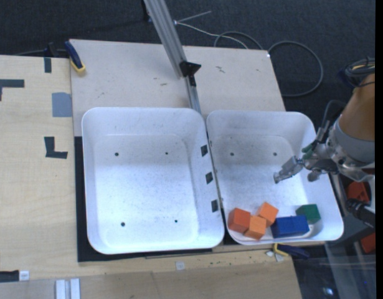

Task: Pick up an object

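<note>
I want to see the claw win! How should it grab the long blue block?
Probably from straight above, pinching the long blue block across its narrow width. It lies flat in the right white bin, with its long sides facing the far and near walls. The green block and orange cube crowd its ends, and the near wall sits close, so it may be tight.

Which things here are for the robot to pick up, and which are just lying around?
For the job:
- orange blocks in the right bin
- blue block
- green block
- end effector, above the right bin

Just lying about:
- left bin
- cable on the dark floor
- blue and yellow clamp at the bench's corner
</note>
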